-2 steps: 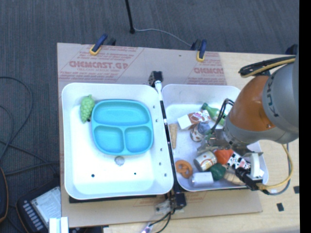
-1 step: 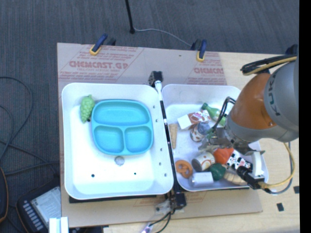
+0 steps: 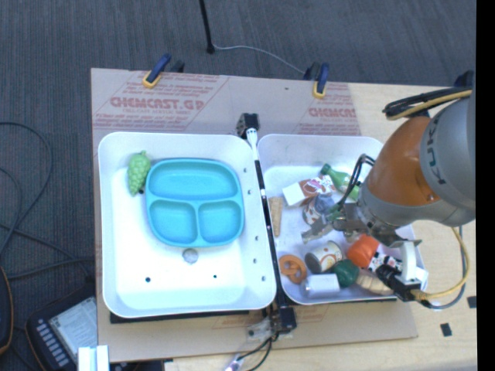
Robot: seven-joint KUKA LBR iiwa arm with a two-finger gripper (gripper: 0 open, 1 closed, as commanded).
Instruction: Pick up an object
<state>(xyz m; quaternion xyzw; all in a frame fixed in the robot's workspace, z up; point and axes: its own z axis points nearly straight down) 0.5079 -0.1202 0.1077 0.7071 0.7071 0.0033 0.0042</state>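
Observation:
The right bin (image 3: 272,230) holds a jumble of small toy items. Among them are a green bottle (image 3: 335,176), a red-and-white can (image 3: 313,186), a white card (image 3: 293,194), a brown ring (image 3: 292,267), a tan cup (image 3: 326,253), a white block (image 3: 321,286), and orange (image 3: 361,250) and green (image 3: 346,273) pieces. My gripper (image 3: 325,222) is down in the middle of this bin, just above the tan cup and below the can. The wrist hides what lies right under it.
The left bin (image 3: 116,230) holds a blue divided plate (image 3: 193,203), a green grape bunch (image 3: 138,172) at the plate's left and a small grey disc (image 3: 189,256). The arm's orange band (image 3: 402,172) covers the right bin's right side. Two clamps (image 3: 158,69) hold the board's far edge.

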